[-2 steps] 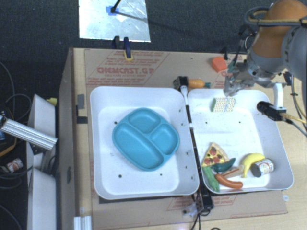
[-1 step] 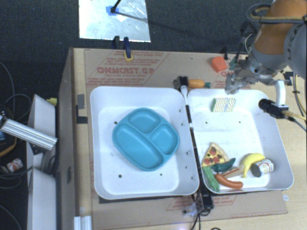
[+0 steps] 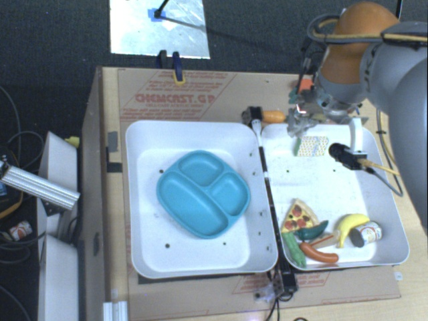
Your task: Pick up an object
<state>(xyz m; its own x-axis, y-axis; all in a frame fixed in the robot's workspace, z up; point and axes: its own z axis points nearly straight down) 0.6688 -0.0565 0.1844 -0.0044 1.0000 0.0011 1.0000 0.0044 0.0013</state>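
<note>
Lying heaped in the near corner of the right bin [image 3: 384, 199] were the objects: a pizza slice [image 3: 299, 215], a green pepper [image 3: 309, 233], a hot dog [image 3: 319, 253], a banana [image 3: 350, 227] and a small can [image 3: 368, 233], all close together. A patterned pouch [image 3: 311, 146] was seen at the far end, just beside the gripper [image 3: 299, 122], whose state could not be told. A blue divided plate [image 3: 202, 192] was placed in the left bin [image 3: 144, 179].
</note>
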